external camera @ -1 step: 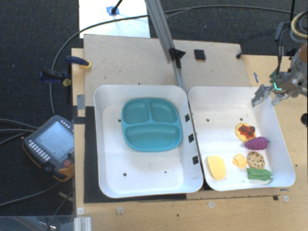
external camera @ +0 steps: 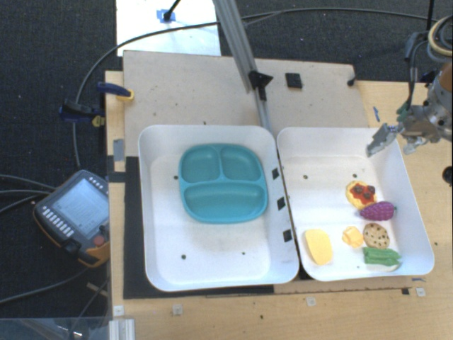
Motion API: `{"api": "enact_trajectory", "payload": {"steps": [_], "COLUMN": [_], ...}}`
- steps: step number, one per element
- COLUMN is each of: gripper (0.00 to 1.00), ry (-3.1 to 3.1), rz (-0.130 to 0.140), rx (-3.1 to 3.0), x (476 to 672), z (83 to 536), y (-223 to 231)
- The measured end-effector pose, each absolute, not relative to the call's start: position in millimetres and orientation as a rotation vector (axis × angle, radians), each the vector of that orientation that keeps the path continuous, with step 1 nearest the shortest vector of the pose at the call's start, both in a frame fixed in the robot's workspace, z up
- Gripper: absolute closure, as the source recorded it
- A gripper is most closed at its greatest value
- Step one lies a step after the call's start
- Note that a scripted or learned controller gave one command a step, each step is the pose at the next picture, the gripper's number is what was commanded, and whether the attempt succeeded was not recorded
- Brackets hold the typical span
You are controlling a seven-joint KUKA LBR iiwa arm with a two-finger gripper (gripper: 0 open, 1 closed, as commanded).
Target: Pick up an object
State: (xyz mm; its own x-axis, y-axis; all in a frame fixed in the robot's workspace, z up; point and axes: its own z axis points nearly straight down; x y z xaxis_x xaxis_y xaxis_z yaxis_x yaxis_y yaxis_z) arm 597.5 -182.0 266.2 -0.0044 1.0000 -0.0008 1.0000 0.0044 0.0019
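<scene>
Several toy foods lie in the right bin [external camera: 311, 154]: a pizza slice [external camera: 361, 193], purple grapes [external camera: 379, 210], a cookie [external camera: 376, 235], a small orange piece [external camera: 352, 236], a yellow wedge [external camera: 318, 246] and a green vegetable [external camera: 382, 258]. My gripper [external camera: 394, 144] hangs over the bin's far right corner, above and behind the pizza slice and apart from it. Its fingers are open and nothing sits between them.
The left bin [external camera: 159, 246] holds a teal divided plate [external camera: 223, 183]. A slanted metal pole [external camera: 237, 34] stands behind the bins. At the far left, off the bench, lies a teach pendant [external camera: 74, 214] with its cables.
</scene>
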Motion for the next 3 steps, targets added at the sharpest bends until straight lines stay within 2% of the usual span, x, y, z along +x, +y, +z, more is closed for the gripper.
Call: {"api": "enact_trajectory", "payload": {"steps": [1,2,3], "gripper": [0.00,0.00,0.00], "ry": [2.223,2.224,2.222], "rz": [-0.001,-0.002,-0.001], "rx": [2.219,2.221,2.220], "x": [600.2,590.6,599.2], "z": [224.5,171.5,125.7], "y": [-184.4,-181.2,-184.7]}}
